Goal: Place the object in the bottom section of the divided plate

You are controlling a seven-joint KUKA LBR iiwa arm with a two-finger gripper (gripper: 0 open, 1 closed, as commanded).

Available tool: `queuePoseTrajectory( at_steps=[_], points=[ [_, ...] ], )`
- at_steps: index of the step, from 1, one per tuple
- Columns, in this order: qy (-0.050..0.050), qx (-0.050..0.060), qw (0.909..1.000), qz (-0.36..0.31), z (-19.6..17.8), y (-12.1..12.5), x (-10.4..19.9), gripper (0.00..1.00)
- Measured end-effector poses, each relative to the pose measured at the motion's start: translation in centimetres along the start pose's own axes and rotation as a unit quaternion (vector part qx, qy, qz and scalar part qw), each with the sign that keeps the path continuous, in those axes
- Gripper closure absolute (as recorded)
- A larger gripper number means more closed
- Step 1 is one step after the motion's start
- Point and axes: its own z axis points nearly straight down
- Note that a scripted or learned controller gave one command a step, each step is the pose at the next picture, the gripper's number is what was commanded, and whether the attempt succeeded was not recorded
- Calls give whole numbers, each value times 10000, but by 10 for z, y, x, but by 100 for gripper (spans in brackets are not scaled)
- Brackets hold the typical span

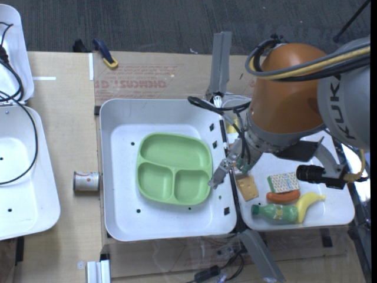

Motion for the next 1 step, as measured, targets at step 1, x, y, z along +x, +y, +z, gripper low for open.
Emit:
queuePoseTrajectory(
  at_steps=[1],
  points=[
    [-8,-18,9999,-102,21,-6,-13,0]
  ],
)
